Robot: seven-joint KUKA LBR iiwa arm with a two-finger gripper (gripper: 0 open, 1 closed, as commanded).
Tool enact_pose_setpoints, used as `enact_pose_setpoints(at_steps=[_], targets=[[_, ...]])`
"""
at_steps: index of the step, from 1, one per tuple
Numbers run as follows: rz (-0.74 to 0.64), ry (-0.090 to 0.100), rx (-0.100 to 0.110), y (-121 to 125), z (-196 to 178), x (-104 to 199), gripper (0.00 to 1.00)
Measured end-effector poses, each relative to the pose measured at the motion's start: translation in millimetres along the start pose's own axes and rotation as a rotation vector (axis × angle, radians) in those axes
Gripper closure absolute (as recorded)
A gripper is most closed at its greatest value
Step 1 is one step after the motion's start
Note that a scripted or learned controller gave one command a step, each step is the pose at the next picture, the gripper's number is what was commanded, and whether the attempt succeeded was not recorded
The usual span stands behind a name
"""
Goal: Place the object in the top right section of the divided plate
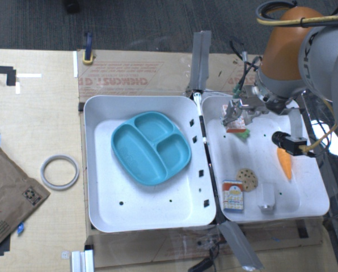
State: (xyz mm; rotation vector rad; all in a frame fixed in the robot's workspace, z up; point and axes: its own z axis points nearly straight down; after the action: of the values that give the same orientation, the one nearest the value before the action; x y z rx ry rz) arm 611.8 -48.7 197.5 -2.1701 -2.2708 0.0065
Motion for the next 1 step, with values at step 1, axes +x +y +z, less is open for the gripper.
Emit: enact_pose_setpoints(at_steps=[1], targets=[[0.268,0.002,0.001,-63.5,102.0,-44.9,1.0]])
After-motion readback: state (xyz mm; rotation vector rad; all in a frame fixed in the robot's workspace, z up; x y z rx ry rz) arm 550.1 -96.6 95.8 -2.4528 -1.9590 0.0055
